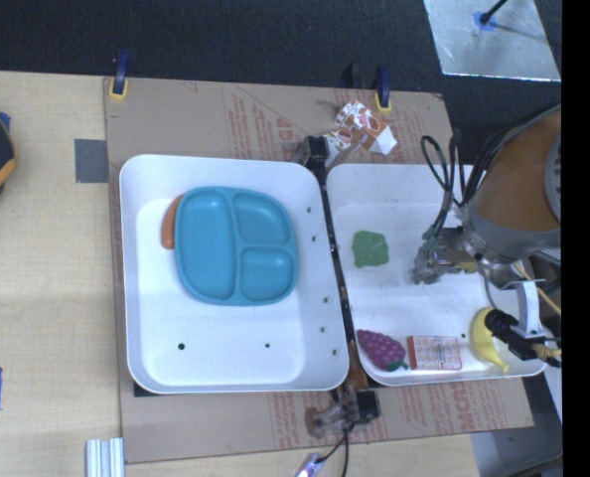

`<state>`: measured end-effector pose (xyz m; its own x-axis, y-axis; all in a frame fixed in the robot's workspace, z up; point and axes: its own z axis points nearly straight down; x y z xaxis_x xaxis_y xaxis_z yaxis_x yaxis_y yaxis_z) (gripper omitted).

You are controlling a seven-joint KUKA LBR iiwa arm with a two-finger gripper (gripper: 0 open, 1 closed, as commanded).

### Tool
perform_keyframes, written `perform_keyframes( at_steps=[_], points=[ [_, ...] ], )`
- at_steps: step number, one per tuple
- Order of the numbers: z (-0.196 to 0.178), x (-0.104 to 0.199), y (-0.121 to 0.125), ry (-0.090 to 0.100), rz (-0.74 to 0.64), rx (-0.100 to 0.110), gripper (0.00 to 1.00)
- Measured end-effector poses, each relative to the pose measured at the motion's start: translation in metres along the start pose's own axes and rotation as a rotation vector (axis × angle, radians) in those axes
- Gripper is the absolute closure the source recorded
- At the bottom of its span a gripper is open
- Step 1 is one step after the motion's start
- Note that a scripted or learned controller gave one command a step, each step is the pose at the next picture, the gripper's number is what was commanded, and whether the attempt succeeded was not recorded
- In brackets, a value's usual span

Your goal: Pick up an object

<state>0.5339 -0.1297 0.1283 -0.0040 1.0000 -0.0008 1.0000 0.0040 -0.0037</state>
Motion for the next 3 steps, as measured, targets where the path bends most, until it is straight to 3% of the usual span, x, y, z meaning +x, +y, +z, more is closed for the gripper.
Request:
perform_keyframes(
  at_steps=[1, 2, 3],
  points=[
    [-0.032, -0.084, 0.045, -0.001, 0.002, -0.004, 1.0],
    [-0.031, -0.083, 0.045, 0.0, 0.001, -0.002, 0.0],
    [-0.033, -0.044, 0.11, 0.002, 0.0, -0.002, 0.0]
  ],
)
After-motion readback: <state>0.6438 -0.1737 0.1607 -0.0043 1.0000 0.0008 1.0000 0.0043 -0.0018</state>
